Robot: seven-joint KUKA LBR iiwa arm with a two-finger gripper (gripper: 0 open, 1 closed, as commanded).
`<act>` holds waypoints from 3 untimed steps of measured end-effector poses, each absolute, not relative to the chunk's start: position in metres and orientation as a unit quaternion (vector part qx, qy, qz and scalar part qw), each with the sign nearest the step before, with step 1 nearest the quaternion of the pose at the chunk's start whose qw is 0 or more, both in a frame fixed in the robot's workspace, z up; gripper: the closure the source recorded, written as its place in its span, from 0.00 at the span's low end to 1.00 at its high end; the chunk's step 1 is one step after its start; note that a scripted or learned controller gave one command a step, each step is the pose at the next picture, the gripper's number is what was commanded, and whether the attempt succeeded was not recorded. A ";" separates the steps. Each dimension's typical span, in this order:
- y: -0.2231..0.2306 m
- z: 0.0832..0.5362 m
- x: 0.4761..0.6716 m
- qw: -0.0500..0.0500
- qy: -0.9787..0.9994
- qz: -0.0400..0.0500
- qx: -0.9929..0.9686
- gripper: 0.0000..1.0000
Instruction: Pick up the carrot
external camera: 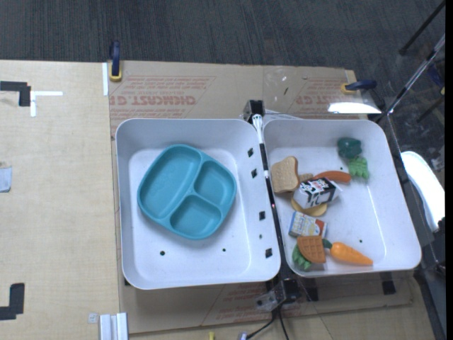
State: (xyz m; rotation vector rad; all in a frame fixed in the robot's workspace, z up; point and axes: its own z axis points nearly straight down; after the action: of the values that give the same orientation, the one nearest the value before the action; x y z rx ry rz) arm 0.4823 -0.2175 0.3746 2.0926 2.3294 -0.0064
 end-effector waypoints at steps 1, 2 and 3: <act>-0.217 0.375 0.482 0.005 0.744 -0.002 0.668 0.00; -0.218 0.383 0.485 0.007 0.746 -0.003 0.666 1.00; -0.218 0.383 0.485 0.007 0.746 -0.003 0.666 0.00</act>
State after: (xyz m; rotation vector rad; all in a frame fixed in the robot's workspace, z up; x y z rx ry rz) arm 0.4846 -0.2178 0.3832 2.0838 2.3317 -0.0092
